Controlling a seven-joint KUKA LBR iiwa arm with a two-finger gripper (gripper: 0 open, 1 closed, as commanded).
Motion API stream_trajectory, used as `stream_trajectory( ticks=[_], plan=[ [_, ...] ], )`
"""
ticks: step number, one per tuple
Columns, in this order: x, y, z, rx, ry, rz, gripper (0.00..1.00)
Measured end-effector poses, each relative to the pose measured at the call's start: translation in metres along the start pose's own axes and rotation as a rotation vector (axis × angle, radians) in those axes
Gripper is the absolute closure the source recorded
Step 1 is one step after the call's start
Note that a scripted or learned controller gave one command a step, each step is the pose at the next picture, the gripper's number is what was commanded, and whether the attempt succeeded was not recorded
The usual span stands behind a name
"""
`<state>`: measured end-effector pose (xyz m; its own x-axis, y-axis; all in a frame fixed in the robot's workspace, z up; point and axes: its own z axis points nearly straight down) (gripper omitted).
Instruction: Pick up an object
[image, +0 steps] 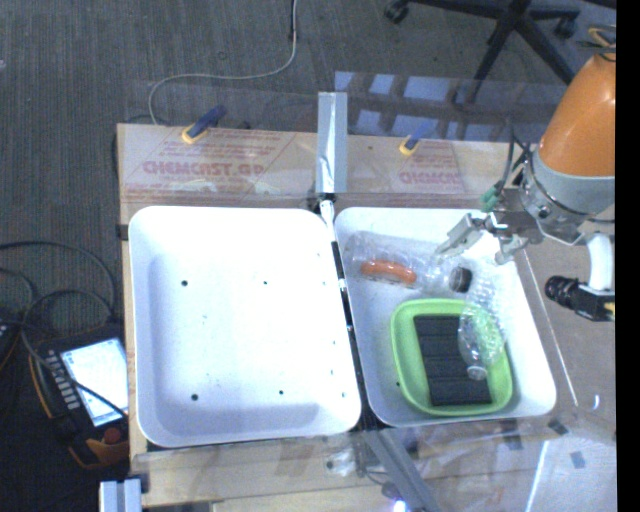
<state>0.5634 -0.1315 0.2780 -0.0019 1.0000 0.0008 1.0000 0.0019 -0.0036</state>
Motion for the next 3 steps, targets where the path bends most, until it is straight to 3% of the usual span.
stream_trajectory(
  ticks=[1,2,3],
  plan=[
    [0.018,-0.047,0.174,-0.016,-0.003,-0.098,0.00],
    [0.023,-0.079,0.086,-0.001,0.000,-0.110,0.00],
    [0.007,-0.011,0.180,-0.014,0.002,-0.186,0.00]
  ],
)
